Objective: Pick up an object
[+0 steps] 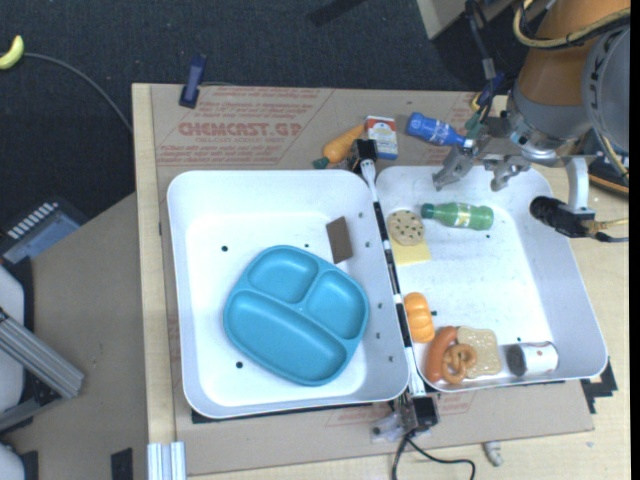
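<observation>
My gripper [474, 174] hangs over the far edge of the right bin [560, 288], fingers spread open with nothing between them. Just in front of it a green bottle [457, 214] lies on its side in that bin. Nearby, toward the bin's left wall, are a round cookie [405, 226] and a yellow cheese slice [411, 252]. At the bin's near end sit a small orange pumpkin [417, 315], a pretzel [455, 358], a slice of toast [480, 348] and a white cylinder with a dark end [533, 358].
The left bin [200, 228] holds a blue divided plate [295, 313] and a brown block [339, 238]. Behind the bins on the cardboard lie a blue bottle [435, 128], a small carton [381, 136] and an orange carrot-like toy [343, 144].
</observation>
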You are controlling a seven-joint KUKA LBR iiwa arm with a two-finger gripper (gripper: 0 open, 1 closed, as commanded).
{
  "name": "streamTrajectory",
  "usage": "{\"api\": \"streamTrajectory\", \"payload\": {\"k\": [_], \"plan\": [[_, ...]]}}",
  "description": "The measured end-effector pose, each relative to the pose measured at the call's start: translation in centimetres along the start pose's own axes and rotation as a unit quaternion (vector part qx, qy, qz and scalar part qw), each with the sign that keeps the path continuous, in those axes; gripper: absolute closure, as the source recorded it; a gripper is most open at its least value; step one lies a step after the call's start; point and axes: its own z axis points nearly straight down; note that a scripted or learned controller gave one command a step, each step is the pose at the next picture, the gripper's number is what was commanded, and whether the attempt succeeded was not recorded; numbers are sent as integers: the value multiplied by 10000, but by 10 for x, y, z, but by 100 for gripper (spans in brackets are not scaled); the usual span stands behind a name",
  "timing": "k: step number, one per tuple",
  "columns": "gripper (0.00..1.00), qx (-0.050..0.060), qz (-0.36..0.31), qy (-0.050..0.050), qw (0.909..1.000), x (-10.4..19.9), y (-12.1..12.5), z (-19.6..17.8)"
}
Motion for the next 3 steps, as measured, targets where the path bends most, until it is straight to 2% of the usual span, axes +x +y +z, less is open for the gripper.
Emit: {"api": "streamTrajectory", "payload": {"k": [1, 2, 3], "plan": [[0, -120, -15, -38, 9999, -16, 5, 86], [0, -17, -4, -7, 10000, -14, 11, 106], [0, -34, -5, -5, 10000, 22, -55, -29]]}}
